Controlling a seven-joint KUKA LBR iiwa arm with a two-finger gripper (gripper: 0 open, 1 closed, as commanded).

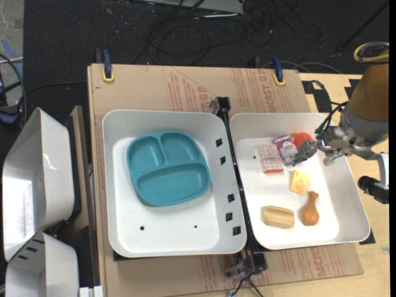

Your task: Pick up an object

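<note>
The right bin (346, 228) holds several small items. A red-and-white packet (270, 161) lies by a purple wrapper (286, 147), with an orange-red object (301, 139) just beyond them. Below these are a yellow cheese wedge (299, 182), a bread roll (278, 216) and a brown drumstick (310, 209). My gripper (307, 151) reaches in from the right and hangs over the bin's upper middle. It sits right beside the orange-red object and the purple wrapper and above the cheese wedge. Nothing can be seen held in it.
The left bin (117, 184) holds a teal divided plate (168, 168). A black divider with clips (232, 178) runs between the bins. The grey arm with its orange band (371, 98) crosses the right bin's far right corner. White boxes (34, 172) stand off the bench's left side.
</note>
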